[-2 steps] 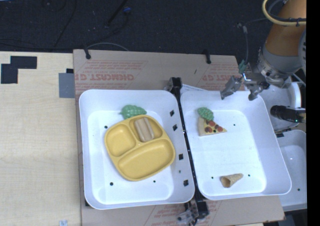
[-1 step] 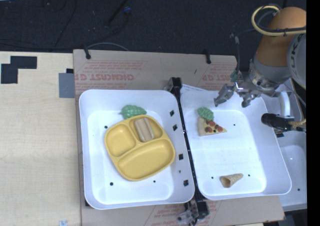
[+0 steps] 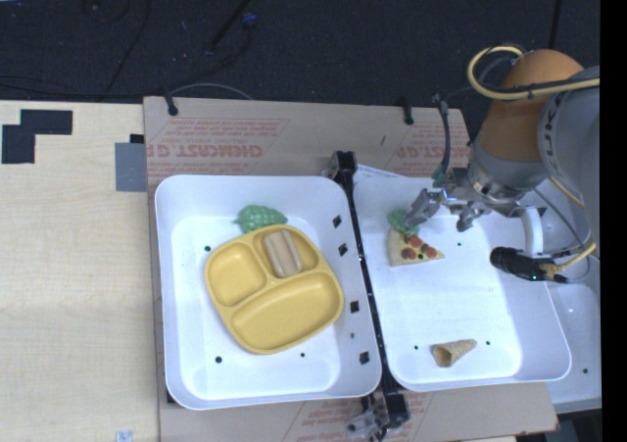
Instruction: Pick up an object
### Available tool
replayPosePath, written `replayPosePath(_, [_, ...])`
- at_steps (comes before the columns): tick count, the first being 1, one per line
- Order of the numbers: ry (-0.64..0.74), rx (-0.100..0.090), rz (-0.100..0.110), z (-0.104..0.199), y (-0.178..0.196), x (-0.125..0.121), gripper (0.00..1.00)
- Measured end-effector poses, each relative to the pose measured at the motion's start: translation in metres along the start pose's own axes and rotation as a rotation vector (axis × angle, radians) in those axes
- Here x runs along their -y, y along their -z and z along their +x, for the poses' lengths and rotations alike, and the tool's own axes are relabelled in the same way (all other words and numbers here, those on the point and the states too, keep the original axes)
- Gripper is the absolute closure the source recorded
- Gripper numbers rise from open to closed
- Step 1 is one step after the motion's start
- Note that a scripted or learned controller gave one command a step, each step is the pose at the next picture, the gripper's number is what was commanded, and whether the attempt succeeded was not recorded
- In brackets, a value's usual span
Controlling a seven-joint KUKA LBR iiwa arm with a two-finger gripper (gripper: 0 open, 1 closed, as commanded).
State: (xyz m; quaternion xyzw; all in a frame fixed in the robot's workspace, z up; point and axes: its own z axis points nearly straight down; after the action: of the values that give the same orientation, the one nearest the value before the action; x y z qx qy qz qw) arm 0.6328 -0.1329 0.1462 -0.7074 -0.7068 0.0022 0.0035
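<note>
Camera view: gripper (image 3: pixel 441 207) sits low in the right bin (image 3: pixel 529 332), fingers spread apart, nothing between them. Left fingertip hangs right above the pizza slice (image 3: pixel 411 251) and the green leafy piece (image 3: pixel 400 221) at its top edge, so that pair looks like the pick target. Cone-shaped piece (image 3: pixel 453 352) lies well apart near the front wall. Left bin (image 3: pixel 186 332) holds the yellow divided plate (image 3: pixel 272 291), sausage (image 3: pixel 284 252) in one compartment, out of play. Risk: slice lies flat, hard to pinch
</note>
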Motion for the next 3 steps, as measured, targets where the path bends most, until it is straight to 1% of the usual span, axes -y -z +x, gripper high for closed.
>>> replayPosePath(1, [-0.002, 0.001, -0.009, 0.001, -0.050, -0.001, 0.00])
replayPosePath(2, [-0.002, 0.001, -0.010, 0.000, -0.037, -0.002, 1.00])
replayPosePath(3, [0.002, 0.003, -0.012, 0.002, 0.026, -0.005, 1.00])
